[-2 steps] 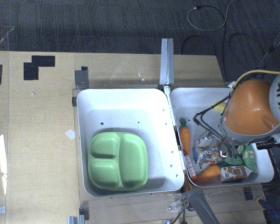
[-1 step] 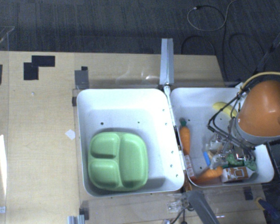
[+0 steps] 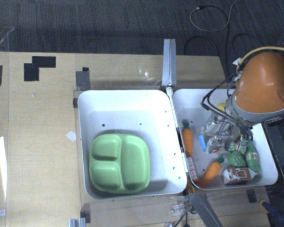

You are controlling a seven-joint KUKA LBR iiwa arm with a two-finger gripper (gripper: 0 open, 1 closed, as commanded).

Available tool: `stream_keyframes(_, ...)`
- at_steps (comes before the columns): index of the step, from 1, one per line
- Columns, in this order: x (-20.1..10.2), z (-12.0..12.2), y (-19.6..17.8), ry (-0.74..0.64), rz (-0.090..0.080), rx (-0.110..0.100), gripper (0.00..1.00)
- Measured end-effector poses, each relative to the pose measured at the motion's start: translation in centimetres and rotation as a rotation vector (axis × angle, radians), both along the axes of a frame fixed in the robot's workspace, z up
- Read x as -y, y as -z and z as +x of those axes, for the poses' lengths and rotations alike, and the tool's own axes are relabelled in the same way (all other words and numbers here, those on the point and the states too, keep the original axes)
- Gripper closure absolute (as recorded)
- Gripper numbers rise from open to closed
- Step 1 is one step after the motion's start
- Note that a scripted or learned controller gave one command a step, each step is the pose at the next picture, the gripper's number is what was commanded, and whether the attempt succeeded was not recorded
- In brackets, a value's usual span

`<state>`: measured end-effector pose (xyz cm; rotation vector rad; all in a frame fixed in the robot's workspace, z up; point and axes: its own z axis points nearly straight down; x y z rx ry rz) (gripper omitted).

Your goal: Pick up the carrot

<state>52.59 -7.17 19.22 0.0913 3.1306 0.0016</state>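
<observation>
Two carrots lie in the right bin (image 3: 192, 102). One carrot (image 3: 187, 140) lies lengthwise along the bin's left wall, green top pointing away. A second carrot (image 3: 211, 172) rests tilted near the front edge, its leafy end toward the gripper. My gripper (image 3: 219, 137) hangs low over the middle of this bin, under the orange wrist band (image 3: 263, 83). It is right of the first carrot and above the second, with neither carrot seen in it. The arm hides part of the bin's right side.
The left bin (image 3: 123, 104) holds a green divided plate (image 3: 120, 162). Around the gripper are a small blue piece (image 3: 202, 142), green packets (image 3: 244, 158), a brown carton (image 3: 236, 176), a yellow item (image 3: 221, 106) and a thin dark-red object (image 3: 192, 168) beside the left wall.
</observation>
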Motion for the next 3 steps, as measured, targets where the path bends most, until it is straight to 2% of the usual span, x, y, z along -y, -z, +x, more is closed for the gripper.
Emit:
stream_keyframes(1,0.0,0.0,0.0,0.001,0.000,0.000,0.00)
stream_keyframes(2,1.1,-3.6,9.9,0.012,0.000,0.000,0.00)
stream_keyframes(3,-2.8,-3.7,0.6,-0.003,0.000,0.001,0.00)
